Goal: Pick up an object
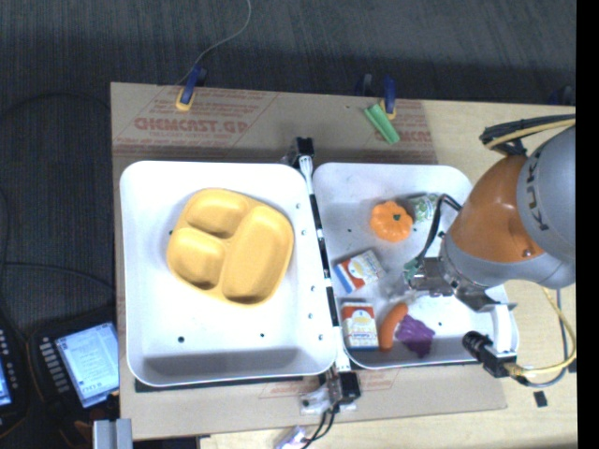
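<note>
so nothing looks lifted yet: the gripper (pixel 421 277) sits low in the right bin (pixel 449 178), whether open or closed i cannot tell, with the orange pumpkin (pixel 391 221) at its eleven o'clock and the purple piece (pixel 416 335) at six.

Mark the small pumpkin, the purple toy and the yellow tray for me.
pumpkin (pixel 391 221), camera view, centre of its orange body
purple toy (pixel 417 334), camera view, middle of its top
yellow tray (pixel 230 244), camera view, ridge between its compartments

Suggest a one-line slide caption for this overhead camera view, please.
KUKA arm reaching over the right bin of small toys, beside a yellow tray in the left bin.
</note>
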Controlling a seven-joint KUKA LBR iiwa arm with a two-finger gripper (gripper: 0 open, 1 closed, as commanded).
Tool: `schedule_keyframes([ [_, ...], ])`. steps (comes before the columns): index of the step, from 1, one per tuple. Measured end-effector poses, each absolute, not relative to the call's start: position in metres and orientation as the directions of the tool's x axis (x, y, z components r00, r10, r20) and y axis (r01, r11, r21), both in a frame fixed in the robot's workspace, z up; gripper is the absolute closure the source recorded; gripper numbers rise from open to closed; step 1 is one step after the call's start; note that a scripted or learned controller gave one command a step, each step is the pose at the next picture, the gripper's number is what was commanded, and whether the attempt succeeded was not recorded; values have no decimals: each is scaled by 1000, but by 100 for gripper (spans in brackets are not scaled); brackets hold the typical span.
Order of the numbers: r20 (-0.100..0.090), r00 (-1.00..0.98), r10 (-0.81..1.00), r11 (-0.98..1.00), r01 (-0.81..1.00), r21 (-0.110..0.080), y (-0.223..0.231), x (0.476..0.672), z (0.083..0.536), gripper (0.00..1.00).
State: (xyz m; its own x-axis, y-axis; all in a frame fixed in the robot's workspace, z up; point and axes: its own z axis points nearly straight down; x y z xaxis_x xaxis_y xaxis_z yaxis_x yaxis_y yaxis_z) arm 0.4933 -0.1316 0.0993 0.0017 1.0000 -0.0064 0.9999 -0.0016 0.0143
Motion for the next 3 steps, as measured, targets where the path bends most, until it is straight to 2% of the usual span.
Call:
schedule_keyframes([
  [1, -6, 2, 1000, -2, 1000, 14, -132, 493, 99, 0],
  [2, -7, 1, 1000, -1, 1000, 13, -129, 488, 89, 0],
  [3, -7, 1, 1000, -1, 1000, 16, -129, 489, 99, 100],
])
